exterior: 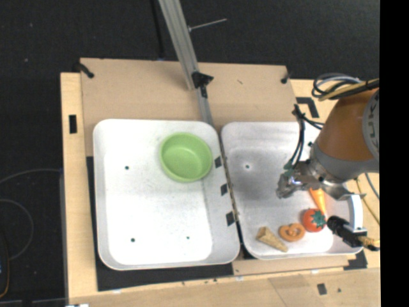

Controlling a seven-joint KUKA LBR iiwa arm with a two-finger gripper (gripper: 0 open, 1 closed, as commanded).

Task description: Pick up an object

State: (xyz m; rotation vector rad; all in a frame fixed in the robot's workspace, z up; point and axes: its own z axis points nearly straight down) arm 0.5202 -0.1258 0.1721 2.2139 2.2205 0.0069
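The left bin [115,197] holds a green bowl [186,157] near its top right corner. The right bin [255,146] holds a tomato [312,220], an orange round piece [292,231] and a tan wedge [271,238] (all near its lower edge), plus a carrot [317,199] beside the gripper [287,185], whose grasp I cannot tell. Both bins sit on a brown bench [140,88].

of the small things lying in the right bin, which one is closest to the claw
The orange carrot, lying just right of the claw. The red tomato, the pretzel and the beige wedge all lie farther toward the bin's front edge.
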